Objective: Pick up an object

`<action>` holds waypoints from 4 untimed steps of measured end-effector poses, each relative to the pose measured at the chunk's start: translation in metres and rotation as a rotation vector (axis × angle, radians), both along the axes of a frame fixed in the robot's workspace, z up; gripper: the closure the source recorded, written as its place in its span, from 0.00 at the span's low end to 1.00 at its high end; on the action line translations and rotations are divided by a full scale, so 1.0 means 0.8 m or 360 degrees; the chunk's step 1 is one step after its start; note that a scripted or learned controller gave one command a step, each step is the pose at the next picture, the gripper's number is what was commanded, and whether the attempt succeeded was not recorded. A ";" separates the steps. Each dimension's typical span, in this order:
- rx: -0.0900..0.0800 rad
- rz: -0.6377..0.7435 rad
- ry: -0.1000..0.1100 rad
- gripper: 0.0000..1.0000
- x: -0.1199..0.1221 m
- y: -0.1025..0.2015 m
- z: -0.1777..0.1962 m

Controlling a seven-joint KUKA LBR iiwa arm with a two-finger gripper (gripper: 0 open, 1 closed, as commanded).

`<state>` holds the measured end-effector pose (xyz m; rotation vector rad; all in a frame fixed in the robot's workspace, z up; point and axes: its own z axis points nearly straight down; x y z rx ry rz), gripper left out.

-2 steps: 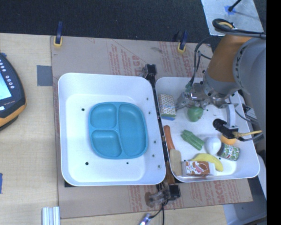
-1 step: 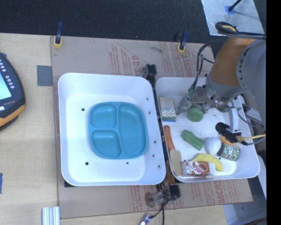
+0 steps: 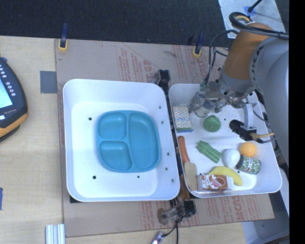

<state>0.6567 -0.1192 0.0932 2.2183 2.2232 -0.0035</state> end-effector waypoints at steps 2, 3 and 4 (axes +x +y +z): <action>0.0004 0.0001 0.0002 0.00 -0.027 0.010 0.003; 0.0002 0.0003 0.0006 0.00 -0.095 0.025 -0.002; 0.0000 0.0008 0.0008 1.00 -0.094 0.024 0.011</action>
